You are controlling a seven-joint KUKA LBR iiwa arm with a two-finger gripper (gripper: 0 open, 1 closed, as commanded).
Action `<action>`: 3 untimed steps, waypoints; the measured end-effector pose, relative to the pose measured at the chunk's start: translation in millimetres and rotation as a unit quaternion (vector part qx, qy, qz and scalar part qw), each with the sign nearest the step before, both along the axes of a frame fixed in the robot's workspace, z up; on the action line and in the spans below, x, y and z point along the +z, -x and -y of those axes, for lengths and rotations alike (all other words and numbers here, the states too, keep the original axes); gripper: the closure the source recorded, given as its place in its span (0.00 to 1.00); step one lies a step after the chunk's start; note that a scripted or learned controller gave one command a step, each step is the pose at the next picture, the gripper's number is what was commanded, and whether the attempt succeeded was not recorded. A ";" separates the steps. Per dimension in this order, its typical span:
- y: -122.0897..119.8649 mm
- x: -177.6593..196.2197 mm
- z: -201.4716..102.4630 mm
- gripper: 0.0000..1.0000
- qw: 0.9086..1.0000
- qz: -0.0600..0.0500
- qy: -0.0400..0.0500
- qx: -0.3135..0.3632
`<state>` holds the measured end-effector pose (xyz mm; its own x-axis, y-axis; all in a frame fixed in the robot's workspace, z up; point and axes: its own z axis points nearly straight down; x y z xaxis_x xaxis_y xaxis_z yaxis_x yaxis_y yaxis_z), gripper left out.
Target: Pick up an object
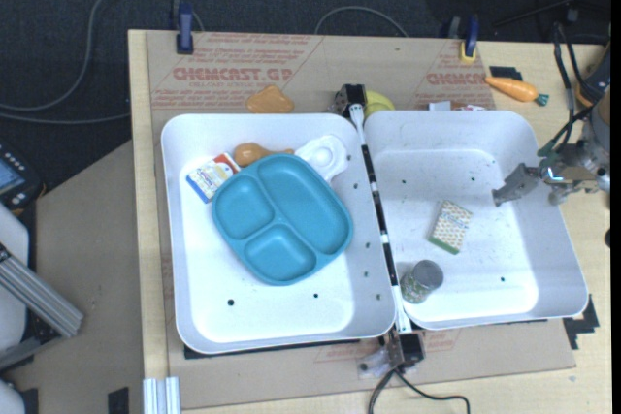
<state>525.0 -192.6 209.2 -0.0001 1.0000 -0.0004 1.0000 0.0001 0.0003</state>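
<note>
Hand (512, 189) over right bin (543, 296), grip state unclear; bench board (291, 63) printed "CHEMCAST GP" in red

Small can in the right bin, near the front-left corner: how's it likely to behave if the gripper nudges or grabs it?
The can seems to lie tilted against the right bin wall, so a nudge would probably roll it. Its rounded, shiny-looking side may slip between the fingers. It looks small and rigid, likely light. The gripper is well away from it.

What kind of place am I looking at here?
Probably a robot test lab: a bench clamped with blue clips, two white bins of odd toy items like a blue divided plate, and a gripper reaching in.
</note>
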 end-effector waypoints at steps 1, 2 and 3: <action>-8.8 -96.3 -66.7 0.00 1.000 -0.002 -0.002 0.002; -9.2 -82.4 -63.6 1.00 1.000 0.001 0.000 0.000; -9.0 -83.0 -63.6 0.00 1.000 0.000 0.000 0.000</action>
